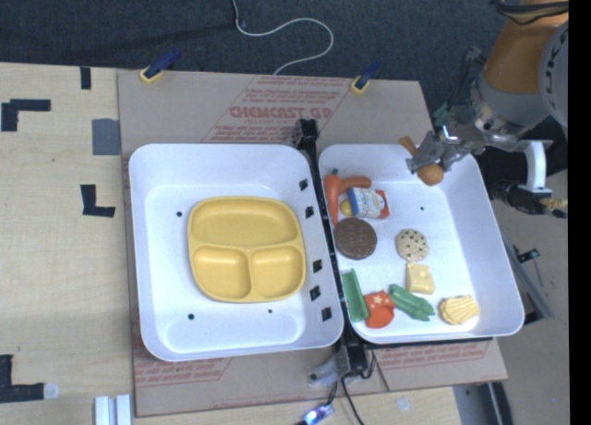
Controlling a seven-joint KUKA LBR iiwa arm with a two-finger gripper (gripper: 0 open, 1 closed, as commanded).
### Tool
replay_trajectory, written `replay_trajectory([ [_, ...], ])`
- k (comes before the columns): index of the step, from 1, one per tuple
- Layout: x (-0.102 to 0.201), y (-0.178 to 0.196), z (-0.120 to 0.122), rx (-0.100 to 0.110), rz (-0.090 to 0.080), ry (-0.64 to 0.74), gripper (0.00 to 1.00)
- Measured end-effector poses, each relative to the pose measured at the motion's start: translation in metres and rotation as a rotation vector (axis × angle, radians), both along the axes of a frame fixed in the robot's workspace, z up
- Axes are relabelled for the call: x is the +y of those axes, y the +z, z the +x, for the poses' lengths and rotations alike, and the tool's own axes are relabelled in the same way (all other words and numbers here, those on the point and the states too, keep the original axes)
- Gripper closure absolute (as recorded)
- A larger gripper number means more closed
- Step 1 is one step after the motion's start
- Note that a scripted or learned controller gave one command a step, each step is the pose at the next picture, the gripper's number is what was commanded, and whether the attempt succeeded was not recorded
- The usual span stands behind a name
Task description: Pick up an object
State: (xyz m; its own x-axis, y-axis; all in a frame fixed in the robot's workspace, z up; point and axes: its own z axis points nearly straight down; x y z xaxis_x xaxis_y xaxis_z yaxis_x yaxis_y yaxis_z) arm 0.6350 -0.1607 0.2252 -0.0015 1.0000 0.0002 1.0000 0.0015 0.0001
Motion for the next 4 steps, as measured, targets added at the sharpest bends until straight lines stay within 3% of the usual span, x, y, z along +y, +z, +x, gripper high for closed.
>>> replay_trajectory([
  [3,0.152,-0.016,-0.067,0.008,0.001,0.004,1.0],
  [4,0.181,-0.003,-0.068,0.004,0.001,0.004,1.0],
])
